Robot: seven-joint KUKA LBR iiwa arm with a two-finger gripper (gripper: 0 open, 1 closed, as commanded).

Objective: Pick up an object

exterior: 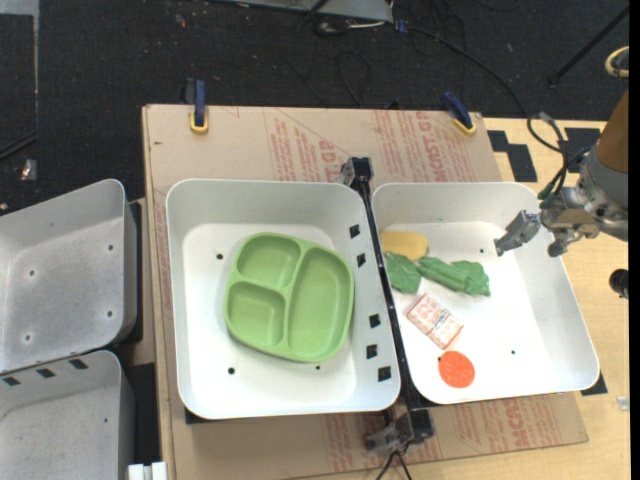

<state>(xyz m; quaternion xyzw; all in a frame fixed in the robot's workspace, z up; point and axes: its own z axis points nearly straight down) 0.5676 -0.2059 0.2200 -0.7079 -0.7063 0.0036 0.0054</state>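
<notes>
Here the arm is cut off at the frame's right edge; its gripper (536,232) hangs over the right bin's (575,313) upper right, jaws released, grasping nothing.

On my surface (270,138) two bins sit side by side. The left bin (190,298) holds a divided tray (290,296). The right bin (560,318) holds a packet (434,319) and a disc (457,369) in front of it.

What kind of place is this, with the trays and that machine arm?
Probably a robotics lab test bench. Two white bins sit clamped to a board, holding toy-like items such as a green divided plate and an orange disc. A gripper reaches in from the right, and loose cables lie on the floor.
</notes>
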